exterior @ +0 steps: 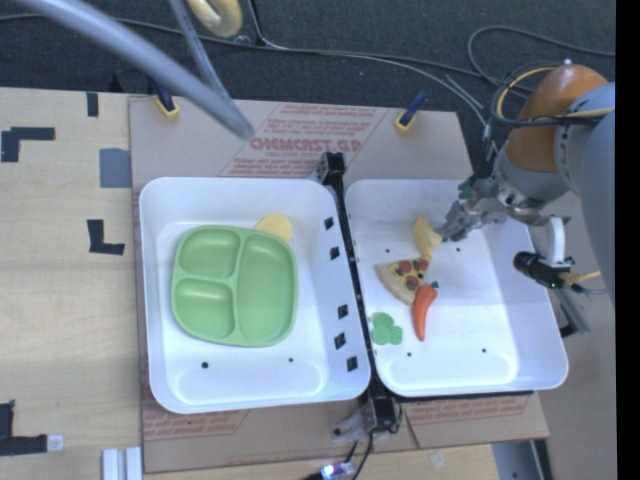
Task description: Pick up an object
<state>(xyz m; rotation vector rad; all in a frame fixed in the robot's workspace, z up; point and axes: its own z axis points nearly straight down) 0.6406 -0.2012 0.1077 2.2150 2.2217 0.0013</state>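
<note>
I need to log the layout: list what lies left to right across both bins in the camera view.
Green tray → yellow piece behind its far corner → broccoli → pizza slice → pincer.

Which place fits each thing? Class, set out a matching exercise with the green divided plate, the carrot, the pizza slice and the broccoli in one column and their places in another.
Things:
1. green divided plate
2. carrot
3. pizza slice
4. broccoli

Places:
A. right bin, nearest the divider, lowest in the picture
B. left bin
C. right bin, just below the pale yellow piece
D. right bin, upright, right of the broccoli

Pairs: 1-B, 2-D, 3-C, 4-A
</note>
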